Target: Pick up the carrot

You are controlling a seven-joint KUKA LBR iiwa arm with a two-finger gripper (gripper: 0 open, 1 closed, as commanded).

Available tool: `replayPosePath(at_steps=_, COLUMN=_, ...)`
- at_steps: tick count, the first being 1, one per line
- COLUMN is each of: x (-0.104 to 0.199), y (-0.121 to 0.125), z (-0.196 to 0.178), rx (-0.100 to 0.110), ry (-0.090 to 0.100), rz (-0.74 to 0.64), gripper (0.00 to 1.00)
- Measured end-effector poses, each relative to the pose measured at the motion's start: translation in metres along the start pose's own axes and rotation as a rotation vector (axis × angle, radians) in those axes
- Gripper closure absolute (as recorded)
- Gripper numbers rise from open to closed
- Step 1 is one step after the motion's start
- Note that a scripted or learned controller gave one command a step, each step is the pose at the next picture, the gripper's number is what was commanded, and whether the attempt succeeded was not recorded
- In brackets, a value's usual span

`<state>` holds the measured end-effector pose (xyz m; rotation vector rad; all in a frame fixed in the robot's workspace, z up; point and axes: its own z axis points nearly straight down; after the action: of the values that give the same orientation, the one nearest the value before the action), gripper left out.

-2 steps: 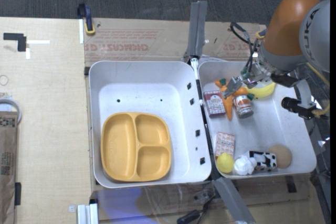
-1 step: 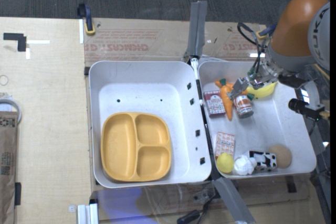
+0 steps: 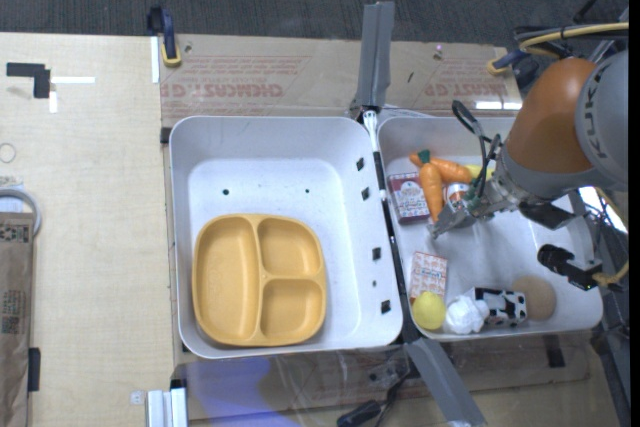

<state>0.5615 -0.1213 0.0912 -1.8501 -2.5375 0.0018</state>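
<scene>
Inside the right bin (image 3: 570, 320), the gripper (image 3: 462, 211), its state impossible to tell, hovers just right of the carrot (image 3: 431, 187), apparently lying lengthwise toward the camera.

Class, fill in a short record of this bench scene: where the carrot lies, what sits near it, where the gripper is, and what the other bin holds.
carrot: upper part of right bin
beside carrot: red packet
gripper: low, just right of carrot
front of right bin: lemon, white ball, cow toy
left bin: yellow divided plate
</scene>
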Motion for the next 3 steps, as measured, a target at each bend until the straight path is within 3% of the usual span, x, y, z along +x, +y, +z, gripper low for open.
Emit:
replayPosePath(at_steps=1, x=0.002, y=0.055, z=-0.001, rx=-0.002, ry=-0.002, rz=-0.107, gripper=0.0)
replayPosePath(at_steps=2, x=-0.007, y=0.031, z=-0.001, rx=-0.002, ry=-0.001, rz=-0.214, gripper=0.0)
replayPosePath(at_steps=3, x=-0.011, y=0.1, z=-0.056, rx=-0.004, ry=-0.003, rz=-0.24, gripper=0.0)
